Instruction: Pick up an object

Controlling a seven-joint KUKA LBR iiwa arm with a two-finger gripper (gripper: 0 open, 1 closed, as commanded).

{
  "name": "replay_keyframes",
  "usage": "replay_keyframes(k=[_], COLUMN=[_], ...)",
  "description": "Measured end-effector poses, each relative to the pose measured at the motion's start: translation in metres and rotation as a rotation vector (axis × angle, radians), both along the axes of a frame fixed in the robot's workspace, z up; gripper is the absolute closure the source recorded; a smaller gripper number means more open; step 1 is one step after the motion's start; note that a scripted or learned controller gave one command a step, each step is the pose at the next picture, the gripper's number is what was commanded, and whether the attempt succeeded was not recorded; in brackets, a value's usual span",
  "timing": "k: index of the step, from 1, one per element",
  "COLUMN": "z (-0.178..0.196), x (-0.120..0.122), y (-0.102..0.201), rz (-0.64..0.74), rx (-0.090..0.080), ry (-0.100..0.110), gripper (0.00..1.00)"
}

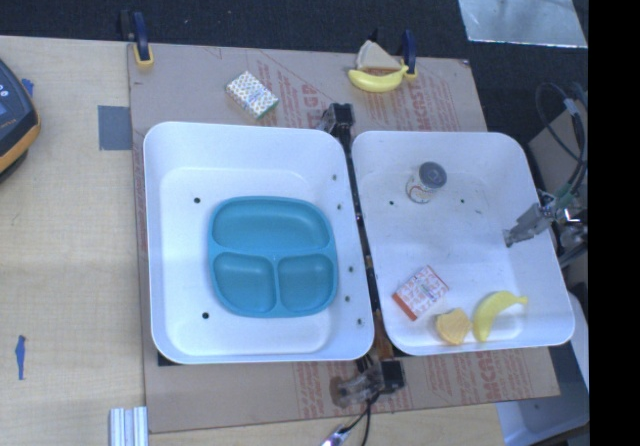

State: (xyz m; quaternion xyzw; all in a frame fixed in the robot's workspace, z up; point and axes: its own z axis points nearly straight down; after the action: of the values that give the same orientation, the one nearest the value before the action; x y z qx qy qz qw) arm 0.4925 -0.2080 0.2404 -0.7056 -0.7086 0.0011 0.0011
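Clerk: Wooden bench (70, 264) is carrying a cardboard sheet (300, 69), and the two bins are sitting on it. Landmark for this entry: the right bin (465, 149).

Checker: What is the right bin holding?

Clerk: Item one, a small grey-lidded jar (430, 179), is standing towards its far wall. Item two, a red-and-white packet (421, 291), is lying near its front. Item three, an orange-yellow piece (452, 326), and item four, a yellow banana (497, 312), are lying just beside each other against its front wall.

Checker: And alongside?

Clerk: Touching the right bin's left wall, the left bin (170, 234) is holding one blue divided plate (272, 256), which is lying flat.

Checker: Beyond it?

Clerk: A second banana (377, 80) and a patterned box (251, 94) are lying on the sheet beyond the right bin's far left corner.

Checker: The gripper?

Clerk: The gripper (522, 230) is hanging at the right bin's right wall, well apart from all four items. Whether it is released or clenched, I cannot tell.
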Motion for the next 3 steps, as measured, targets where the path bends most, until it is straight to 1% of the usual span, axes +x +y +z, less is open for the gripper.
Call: replay_keyframes(k=[1,2,3], z=[-0.069,-0.149,-0.151], x=[0.070,0.114,0.157], y=[0.009,0.052,0.025], rz=[0.002,0.002,0.005], rx=[-0.002,0.000,0.009], ry=[0.000,0.002,0.035], gripper=[0.00,0.00,0.00])
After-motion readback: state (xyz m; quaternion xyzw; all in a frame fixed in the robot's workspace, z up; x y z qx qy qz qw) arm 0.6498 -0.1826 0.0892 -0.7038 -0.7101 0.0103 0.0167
